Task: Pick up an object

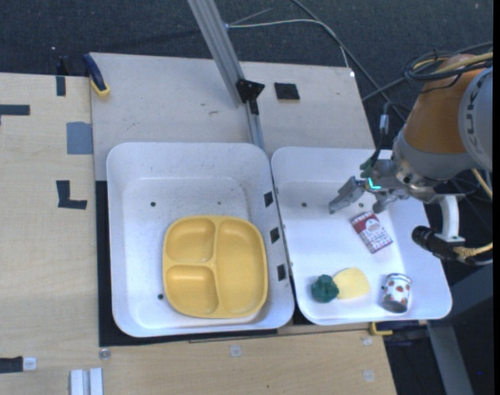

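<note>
Reaching in from the right, the gripper (364, 200) hovers over the right bin (309, 171) with its two fingers spread apart and nothing between them. Just beside the fingertips lies a small red-and-white packet (371, 231), flat on the bin floor, its long axis running from upper left to lower right. Nearer the front wall sit a green lump (323, 288) touching a yellow piece (352, 284), and a small printed object (396, 292). The left bin (134, 179) holds a yellow divided plate (215, 266).

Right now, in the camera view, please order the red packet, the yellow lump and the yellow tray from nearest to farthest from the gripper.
From the gripper:
1. Red packet, just below it, right bin.
2. Yellow lump, lower in the same bin, beside a green thing.
3. Yellow tray, left bin.
</note>
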Robot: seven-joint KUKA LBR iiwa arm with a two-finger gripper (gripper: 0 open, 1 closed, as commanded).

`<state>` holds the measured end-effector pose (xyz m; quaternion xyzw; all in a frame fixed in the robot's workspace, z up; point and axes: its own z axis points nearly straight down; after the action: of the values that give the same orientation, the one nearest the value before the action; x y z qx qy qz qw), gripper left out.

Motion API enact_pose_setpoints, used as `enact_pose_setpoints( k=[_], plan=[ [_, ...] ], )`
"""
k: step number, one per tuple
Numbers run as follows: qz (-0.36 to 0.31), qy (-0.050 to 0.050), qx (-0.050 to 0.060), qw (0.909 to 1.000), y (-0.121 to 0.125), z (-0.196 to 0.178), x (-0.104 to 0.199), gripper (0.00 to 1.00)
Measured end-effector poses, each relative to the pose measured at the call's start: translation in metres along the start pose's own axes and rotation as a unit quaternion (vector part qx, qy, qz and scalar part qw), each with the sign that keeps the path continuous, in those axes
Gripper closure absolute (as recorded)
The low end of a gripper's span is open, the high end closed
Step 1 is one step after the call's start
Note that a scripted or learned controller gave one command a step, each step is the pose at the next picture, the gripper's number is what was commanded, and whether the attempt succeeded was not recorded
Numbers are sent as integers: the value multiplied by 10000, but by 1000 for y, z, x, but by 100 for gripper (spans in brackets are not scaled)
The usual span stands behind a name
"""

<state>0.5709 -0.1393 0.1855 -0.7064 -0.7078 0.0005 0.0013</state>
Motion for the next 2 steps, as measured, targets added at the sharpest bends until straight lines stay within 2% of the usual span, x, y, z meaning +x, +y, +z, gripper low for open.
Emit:
enact_pose_setpoints(
  k=[1, 2],
  plan=[
    [0, -1, -2, 10000, 0, 0, 0, 0],
    [9, -5, 26, 10000, -7, 60, -6, 0]
  ],
)
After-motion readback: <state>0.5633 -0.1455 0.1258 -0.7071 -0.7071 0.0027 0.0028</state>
